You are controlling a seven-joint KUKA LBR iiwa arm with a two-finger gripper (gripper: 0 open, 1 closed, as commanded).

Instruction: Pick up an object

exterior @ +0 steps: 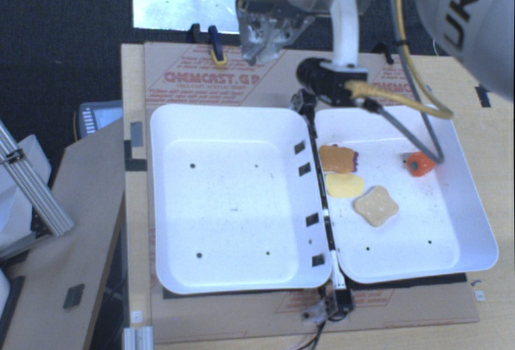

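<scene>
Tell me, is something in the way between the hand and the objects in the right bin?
Nothing visible blocks it. The hand hangs above the bench, beyond the bins' far rims. The orange piece, yellow piece, tan piece and red piece lie uncovered in the right bin. A yellow cable crosses its far edge.

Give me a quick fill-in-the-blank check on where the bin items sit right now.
1. All the items lie in the ____ bin.
2. The red item lies nearest that bin's ____ wall.
3. The yellow piece lies between the orange piece and the ____ biscuit.
4. The gripper hangs above the cardboard, ____ the bins.

Missing words: right; right; tan; behind
</scene>
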